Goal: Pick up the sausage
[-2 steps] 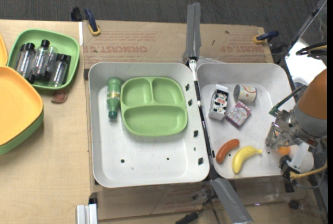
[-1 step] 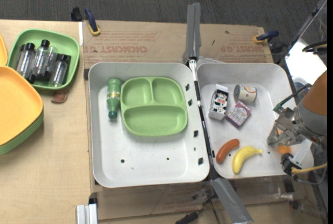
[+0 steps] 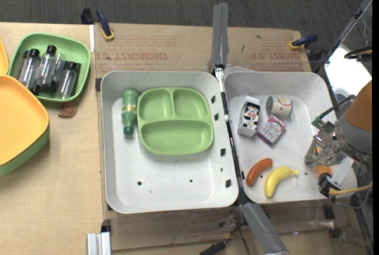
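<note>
Camera view showed me the left bin (image 3: pixel 118 189) carrying a green divided plate (image 3: pixel 175 120) and green bottle (image 3: pixel 128 110). The right bin (image 3: pixel 296 79) held the sausage (image 3: pixel 259 170) near its front edge, a banana (image 3: pixel 277 179) just beside it, and a carton (image 3: pixel 249 117), pouch (image 3: pixel 272 129) and cup (image 3: pixel 279 106) behind. The gripper (image 3: pixel 324 153) sat at the bin's right rim; I couldn't tell its opening.
</note>
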